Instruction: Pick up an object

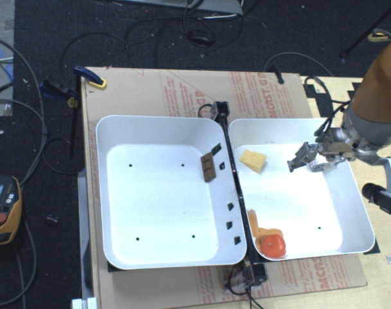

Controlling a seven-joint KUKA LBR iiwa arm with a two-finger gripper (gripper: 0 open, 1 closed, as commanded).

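Observation:
In the right bin [350,192], a pale yellow block [253,160] lies near the back left corner. A red round object [271,244] sits at the front left corner, touching an orange piece [253,223] just behind it. A small brown block [208,167] rests against the right wall of the left bin [118,172]. My gripper [298,161] hangs over the back of the right bin, a short way right of the yellow block and apart from it. I see nothing held in it.
The two bins stand on a cardboard sheet [182,89]. Between them runs a dark divider with clips [231,192]. The arm's grey wrist [369,124] comes in from the right edge. Cables and a blue-yellow clamp [89,78] lie beyond the bins.

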